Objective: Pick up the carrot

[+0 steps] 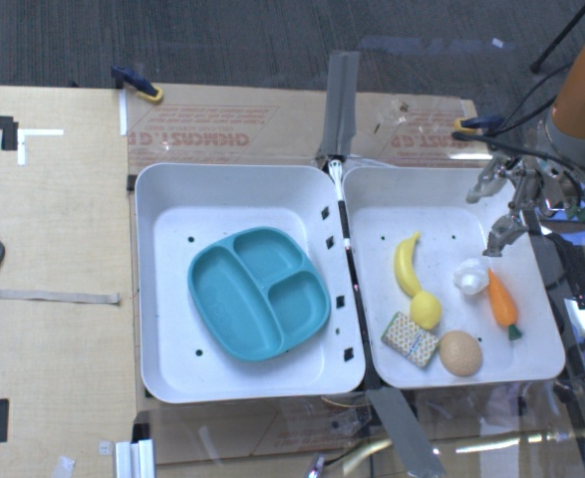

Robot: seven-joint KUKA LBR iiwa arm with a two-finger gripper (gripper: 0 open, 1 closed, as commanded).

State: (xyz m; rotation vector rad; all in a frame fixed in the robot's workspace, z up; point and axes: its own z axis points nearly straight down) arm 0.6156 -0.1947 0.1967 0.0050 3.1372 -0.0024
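The gripper (pixel 504 212) hangs over the right bin (pixel 441 381) near its far right corner, its fingers (pixel 498 235) slightly apart with nothing between them. The carrot (pixel 501 302) lies just below the fingers, near the bin's right wall, beside a small white object (pixel 469 279). Toward the bin's middle lie a banana (pixel 406 263), a lemon (pixel 426 310), a patterned sponge (pixel 409 339) and an egg (pixel 460 353). The left bin (pixel 162 366) holds a blue divided plate (pixel 259 293).
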